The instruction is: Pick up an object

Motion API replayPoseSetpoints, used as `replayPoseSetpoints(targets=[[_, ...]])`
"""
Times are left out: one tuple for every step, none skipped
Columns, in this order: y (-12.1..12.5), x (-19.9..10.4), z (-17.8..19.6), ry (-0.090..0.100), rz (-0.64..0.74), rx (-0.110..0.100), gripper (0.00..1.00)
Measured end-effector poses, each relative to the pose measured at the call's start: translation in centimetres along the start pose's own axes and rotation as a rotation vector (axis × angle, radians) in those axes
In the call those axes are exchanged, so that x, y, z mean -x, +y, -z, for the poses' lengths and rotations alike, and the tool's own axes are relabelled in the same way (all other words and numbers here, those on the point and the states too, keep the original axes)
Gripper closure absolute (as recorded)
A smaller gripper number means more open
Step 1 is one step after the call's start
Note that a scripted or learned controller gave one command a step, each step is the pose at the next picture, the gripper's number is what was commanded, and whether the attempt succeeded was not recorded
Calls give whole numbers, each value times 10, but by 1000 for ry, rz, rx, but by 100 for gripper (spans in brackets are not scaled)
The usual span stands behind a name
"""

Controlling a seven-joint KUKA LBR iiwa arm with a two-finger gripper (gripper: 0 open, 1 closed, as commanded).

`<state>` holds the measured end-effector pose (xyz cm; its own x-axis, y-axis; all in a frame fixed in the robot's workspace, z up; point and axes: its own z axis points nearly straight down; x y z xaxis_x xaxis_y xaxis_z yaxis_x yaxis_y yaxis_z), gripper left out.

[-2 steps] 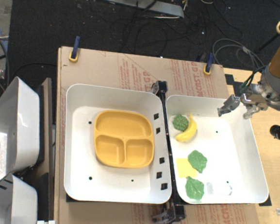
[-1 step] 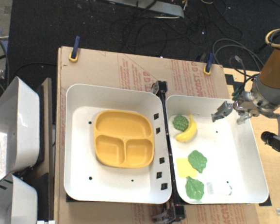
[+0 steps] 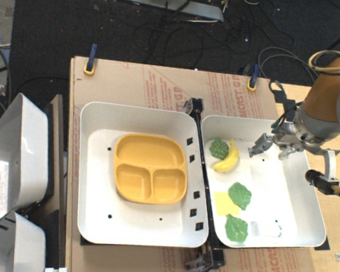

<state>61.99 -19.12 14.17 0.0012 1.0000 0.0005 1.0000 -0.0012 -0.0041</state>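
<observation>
The only writing stands on the brown cardboard sheet point(image 3: 162, 84) under the two bins. It is printed in red and repeated in several places: above the bins, seen upside down, and along the lower edge. The letters are too small and too slanted to read with certainty (one line resembles a brand name, perhaps "RAM BOARD").

The arm point(image 3: 333, 99) is grey, with a broad, rounded orange band above the wrist. Black cables loop over its top and run down its side. The end effector point(image 3: 274, 144) is a cluster of grey metal parts with dark fittings.
</observation>
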Motion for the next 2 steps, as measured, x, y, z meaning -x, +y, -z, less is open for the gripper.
replayPoseSetpoints(targets=[[2,0,13,-2,1,6,100],[12,-4,64,-2,5,11,100]])
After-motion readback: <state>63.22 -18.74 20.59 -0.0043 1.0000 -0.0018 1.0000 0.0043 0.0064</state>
